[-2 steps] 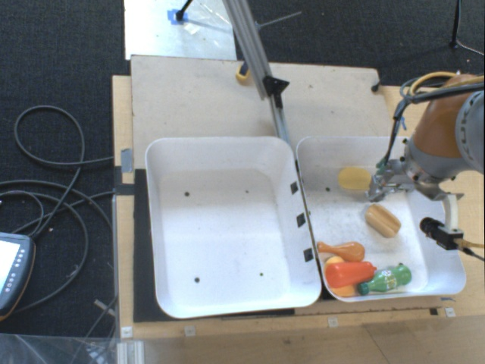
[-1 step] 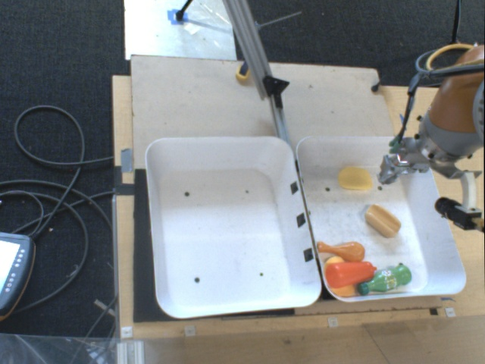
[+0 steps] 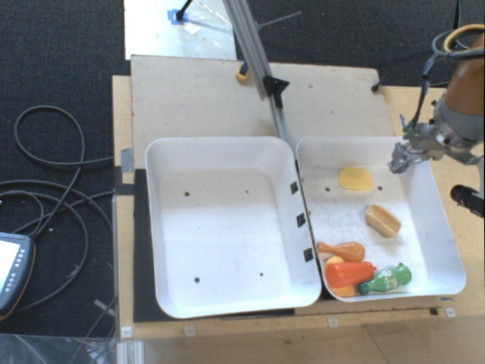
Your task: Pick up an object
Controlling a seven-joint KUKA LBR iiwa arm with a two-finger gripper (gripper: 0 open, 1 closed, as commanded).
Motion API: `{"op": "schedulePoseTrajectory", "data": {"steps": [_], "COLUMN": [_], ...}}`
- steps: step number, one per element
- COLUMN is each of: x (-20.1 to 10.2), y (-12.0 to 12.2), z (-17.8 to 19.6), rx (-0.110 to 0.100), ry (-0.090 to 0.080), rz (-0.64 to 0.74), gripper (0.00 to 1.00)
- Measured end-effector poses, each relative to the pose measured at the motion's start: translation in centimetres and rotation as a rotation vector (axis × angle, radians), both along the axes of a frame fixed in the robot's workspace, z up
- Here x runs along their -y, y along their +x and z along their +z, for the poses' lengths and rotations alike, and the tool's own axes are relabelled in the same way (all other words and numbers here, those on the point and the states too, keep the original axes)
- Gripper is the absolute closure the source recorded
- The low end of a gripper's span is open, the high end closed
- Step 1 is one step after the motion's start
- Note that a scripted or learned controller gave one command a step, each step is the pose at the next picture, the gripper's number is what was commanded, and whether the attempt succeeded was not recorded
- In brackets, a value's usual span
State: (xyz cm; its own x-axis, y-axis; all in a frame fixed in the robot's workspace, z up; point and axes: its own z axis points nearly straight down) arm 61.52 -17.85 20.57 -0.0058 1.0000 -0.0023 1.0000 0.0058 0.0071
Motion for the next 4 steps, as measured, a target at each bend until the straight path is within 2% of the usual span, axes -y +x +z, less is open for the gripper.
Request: {"op": "schedulePoseTrajectory", "data": {"steps": [1, 2, 3, 4], "x": [0.0, -5.6, -10.6, -15.6], "y": [0.2, -0.2, -0.6, -1.0], "z": [4.7, 5.6, 4.2, 4.9], "rx": [0.000, -0.005, -0.007, -0.006], "ry": [0.000, 0.004, 0.004, 0.005], "rz": [0.001, 0.005, 0.004, 0.005], "gripper": [1.00, 1.00, 1.00, 1.00]}}
